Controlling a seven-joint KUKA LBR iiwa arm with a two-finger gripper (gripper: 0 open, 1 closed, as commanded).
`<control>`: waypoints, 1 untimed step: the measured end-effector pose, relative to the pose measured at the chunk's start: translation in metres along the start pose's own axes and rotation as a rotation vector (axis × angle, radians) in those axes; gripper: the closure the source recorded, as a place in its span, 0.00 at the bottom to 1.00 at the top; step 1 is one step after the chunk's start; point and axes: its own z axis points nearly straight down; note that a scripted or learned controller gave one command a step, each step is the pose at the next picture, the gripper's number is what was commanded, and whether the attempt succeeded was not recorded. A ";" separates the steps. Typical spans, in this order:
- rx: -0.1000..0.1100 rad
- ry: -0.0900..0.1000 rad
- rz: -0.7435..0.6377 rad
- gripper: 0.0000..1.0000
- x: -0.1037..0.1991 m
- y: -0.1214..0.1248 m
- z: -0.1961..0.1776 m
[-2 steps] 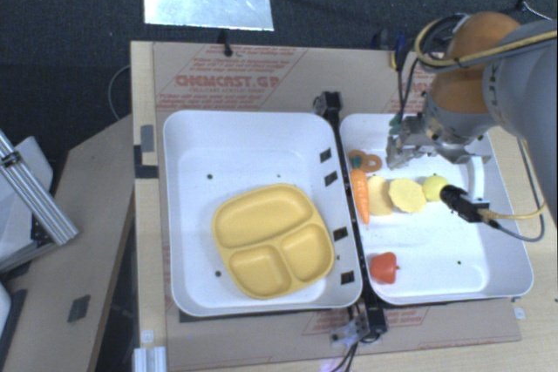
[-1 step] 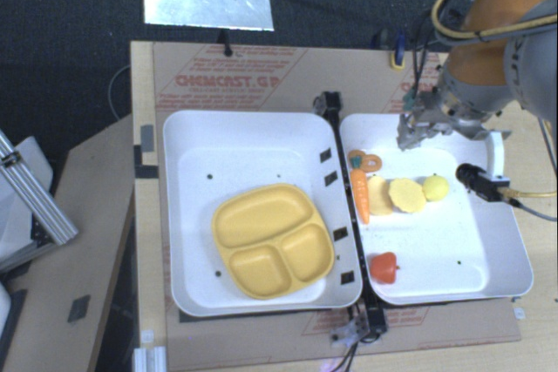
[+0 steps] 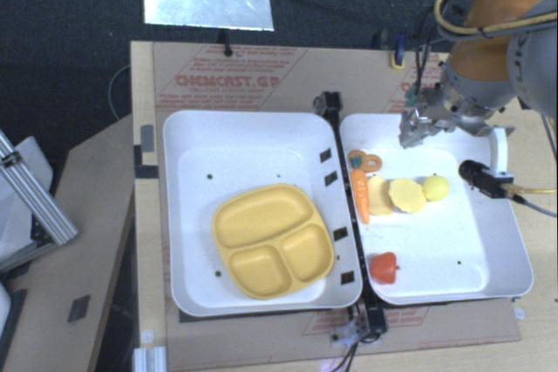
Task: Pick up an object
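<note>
Arm's jaws (image 3: 417, 133) are hanging over the far part of the right bin (image 3: 488, 274); their opening cannot be told. Below them, a carrot (image 3: 359, 194), pretzel (image 3: 366, 160), pale yellow pieces (image 3: 397, 194), lemon (image 3: 435, 187) and red piece (image 3: 384, 267) are lying. A yellow divided tray (image 3: 272, 238) is resting in the left bin (image 3: 200, 152).

I see open floor along the right bin's (image 3: 488, 270) near side; food items (image 3: 397, 194) crowd its centre-left.
</note>
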 end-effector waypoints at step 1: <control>0.002 0.003 -0.006 1.00 0.061 -0.014 -0.010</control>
